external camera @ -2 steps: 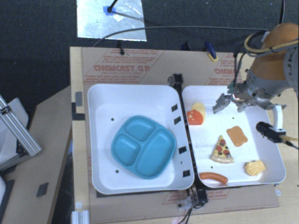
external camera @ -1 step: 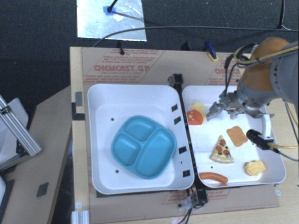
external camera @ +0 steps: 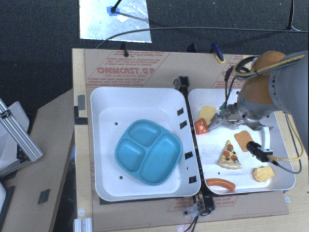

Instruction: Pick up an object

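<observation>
Over the right bin (external camera: 289,180), the jaws (external camera: 223,116) are lowered among toy foods, just beside a yellow piece (external camera: 208,113) and a red piece (external camera: 201,126); whether they are open cannot be told. The approach step is judged in hand; closing on one piece is called for next. "CHEMCAST GP" is read on the cardboard sheet (external camera: 126,70).

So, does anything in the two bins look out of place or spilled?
Nothing stands out. The blue tray lies flat in the left bin; the pizza slice, sausage and other toy foods lie apart in the right bin.
</observation>
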`<action>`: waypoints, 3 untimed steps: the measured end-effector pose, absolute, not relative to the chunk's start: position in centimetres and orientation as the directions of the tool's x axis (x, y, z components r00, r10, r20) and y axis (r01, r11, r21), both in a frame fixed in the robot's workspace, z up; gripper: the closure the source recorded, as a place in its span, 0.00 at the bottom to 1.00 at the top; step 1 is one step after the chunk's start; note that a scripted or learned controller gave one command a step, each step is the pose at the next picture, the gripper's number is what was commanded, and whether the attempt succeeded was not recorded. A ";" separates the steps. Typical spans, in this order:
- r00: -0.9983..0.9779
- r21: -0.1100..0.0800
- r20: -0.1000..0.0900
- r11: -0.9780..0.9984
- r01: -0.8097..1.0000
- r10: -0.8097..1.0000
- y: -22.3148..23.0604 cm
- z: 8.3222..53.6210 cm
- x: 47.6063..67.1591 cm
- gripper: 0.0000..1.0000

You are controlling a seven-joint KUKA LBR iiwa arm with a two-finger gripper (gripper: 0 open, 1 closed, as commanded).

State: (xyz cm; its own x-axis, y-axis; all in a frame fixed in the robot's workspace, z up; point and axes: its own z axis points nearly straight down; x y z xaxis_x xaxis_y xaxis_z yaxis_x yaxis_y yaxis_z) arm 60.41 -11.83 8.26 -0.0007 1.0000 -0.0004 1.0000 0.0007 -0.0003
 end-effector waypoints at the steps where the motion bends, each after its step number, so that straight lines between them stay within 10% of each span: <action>1: -0.001 0.005 -0.001 0.001 1.000 1.000 -11.8 9.6 60.6 1.00; 3: -0.001 0.006 -0.001 0.001 1.000 1.000 -12.8 19.6 61.1 1.00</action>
State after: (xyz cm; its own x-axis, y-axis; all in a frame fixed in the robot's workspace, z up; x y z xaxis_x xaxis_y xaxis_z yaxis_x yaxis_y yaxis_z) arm 61.06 -12.82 19.64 -0.0015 1.0000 -0.0015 1.0000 0.0015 0.0060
